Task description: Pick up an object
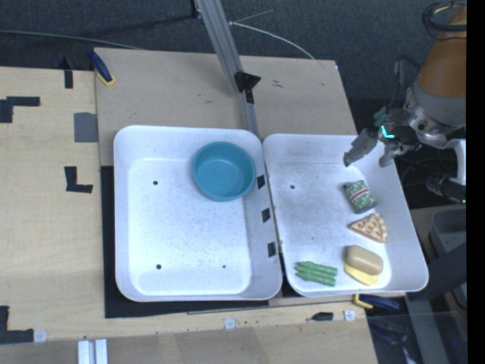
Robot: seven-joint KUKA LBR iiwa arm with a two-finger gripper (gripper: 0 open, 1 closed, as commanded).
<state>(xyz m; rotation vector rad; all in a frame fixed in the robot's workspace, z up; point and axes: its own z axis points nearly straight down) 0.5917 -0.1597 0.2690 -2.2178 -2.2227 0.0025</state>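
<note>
My gripper (373, 150) hangs over the far right corner of the right bin (311, 196), its two dark fingers spread apart with nothing between them. Just below it lies a small green and red can (359, 196) on its side. Further toward the front sit a pizza slice (370, 227), a yellow bread-like block (364, 265) and a bunch of green beans (315, 272). A blue bowl (223, 171) rests at the back of the left bin (151, 226).
A slanted metal pole (226, 44) runs down from the top to the gap between the bins. The arm's orange band (444, 67) is at the right edge. Black tape marks lie on the bench at left.
</note>
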